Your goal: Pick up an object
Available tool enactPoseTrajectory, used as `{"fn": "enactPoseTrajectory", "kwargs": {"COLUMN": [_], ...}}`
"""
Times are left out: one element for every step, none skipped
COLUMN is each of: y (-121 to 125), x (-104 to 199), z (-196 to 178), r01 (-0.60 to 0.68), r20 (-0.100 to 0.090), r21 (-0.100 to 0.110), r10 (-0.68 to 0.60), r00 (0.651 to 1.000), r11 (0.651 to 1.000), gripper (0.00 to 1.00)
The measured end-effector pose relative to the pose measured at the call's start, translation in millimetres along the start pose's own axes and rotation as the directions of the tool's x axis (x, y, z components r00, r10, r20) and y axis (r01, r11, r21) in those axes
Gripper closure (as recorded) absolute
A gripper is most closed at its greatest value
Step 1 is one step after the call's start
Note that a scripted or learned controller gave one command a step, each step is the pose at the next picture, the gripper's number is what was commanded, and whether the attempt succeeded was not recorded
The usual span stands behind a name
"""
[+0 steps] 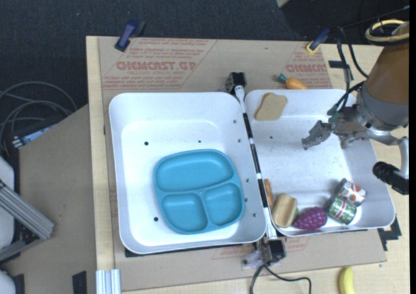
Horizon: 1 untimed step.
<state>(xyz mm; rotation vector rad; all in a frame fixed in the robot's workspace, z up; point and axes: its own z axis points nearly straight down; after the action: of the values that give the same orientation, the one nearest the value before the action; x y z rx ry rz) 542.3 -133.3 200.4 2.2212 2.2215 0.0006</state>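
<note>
Here I take the right bin [364, 221] as my landmark. My end effector [316, 136] hangs over the middle of this bin, a little toward its far side, and the arm [390, 84] comes in over the bin's right wall. The grey fingers point to the left, toward the wall shared with the left bin [130, 156]. I cannot tell from this view how far they are spread, and I see no object between them.

The things I may pick are all in the right bin. A tan bread slice [270, 106] lies in the far left corner, well apart from the end effector. Along the near wall there is a row: a pale roll [284, 209] near the left corner, purple grapes [311, 218] just beside it, touching or almost touching, and then a can [342, 209] with a green and red label, lying tilted. A second small can or wrapper with red marks [351, 191] sits just behind it; I cannot tell which it is.

In the left bin lies a blue tray [198, 190] with three compartments. Behind the right bin, on the worktop [169, 65], rests a small orange thing [294, 82], maybe a carrot. In front of the right bin, at the worktop's near edge, a yellow thing [346, 281] is partly seen.
</note>
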Motion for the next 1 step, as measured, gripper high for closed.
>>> {"fn": "enactPoseTrajectory", "kwargs": {"y": [71.5], "x": [-91.4], "z": [35.1], "r01": [-0.001], "r20": [0.002], "r21": [0.001], "r10": [0.001], "r00": [1.0], "r11": [1.0], "gripper": [0.0]}}
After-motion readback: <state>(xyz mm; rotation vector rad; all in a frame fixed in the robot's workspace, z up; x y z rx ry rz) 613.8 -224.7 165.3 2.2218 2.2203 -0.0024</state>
